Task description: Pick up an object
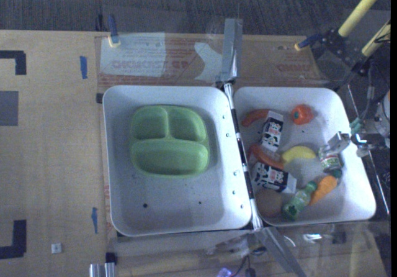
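The tool (340, 143) sits low at the right bin's (356, 204) right side, just above a small can (330, 162). Finger state: cannot tell. No object is lifted. Banana (299, 154), carrot (325, 187) and cartons (272, 131) rest in the bin. Pickup remains outstanding.

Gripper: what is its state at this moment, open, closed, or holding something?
Gripper: at the right bin's right side, above a small can; open or closed cannot be told, and no object is seen held.

A divided plate (169, 140) lies in the left bin (118, 164); toy foods crowd the right bin (356, 198).
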Robot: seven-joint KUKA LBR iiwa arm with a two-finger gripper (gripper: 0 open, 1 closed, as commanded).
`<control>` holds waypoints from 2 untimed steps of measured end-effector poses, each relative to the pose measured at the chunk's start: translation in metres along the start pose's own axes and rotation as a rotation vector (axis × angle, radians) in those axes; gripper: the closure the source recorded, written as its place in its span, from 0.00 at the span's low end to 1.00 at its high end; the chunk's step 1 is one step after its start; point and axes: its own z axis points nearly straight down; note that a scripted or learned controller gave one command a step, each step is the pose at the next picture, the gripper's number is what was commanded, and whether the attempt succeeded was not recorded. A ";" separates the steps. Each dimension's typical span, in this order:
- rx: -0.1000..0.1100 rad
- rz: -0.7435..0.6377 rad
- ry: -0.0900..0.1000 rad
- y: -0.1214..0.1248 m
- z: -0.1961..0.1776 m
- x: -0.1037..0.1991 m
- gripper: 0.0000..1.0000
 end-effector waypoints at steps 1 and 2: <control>-0.002 0.133 0.007 0.014 0.106 -0.003 0.00; -0.002 0.135 0.003 0.013 0.097 -0.006 1.00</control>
